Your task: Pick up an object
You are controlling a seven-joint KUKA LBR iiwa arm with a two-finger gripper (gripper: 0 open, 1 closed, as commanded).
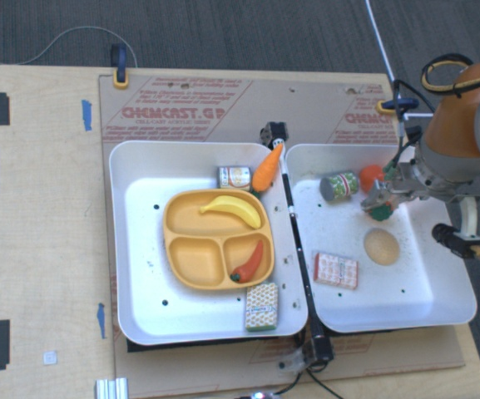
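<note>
You have the bench (40,223) carrying two white bins side by side: the left bin (136,248) holds a yellow divided plate (191,260) with a banana (233,210) in its far compartment and a red pepper (250,263) in its near right one, and the right bin (439,293) is where the work is. The arm (464,127) reaches in from the right and its tool (383,196) sits low over the far part of the right bin, so you are at the reach-and-grasp step, not yet at a lift. The likely targets lie right at the tool: a small green object (381,213) directly beneath it and a red ball (371,174) just on its far side; I cannot tell which one it is after, nor whether the tool is open or closed, since the hardware hides that. A green can (338,185) lies just to the left, a tan round object (381,246) nearer, and a red-and-white packet (337,270) nearer still. Next, the move calls for closing squarely on one item without nudging the can or ball aside, then rising straight up.
</note>
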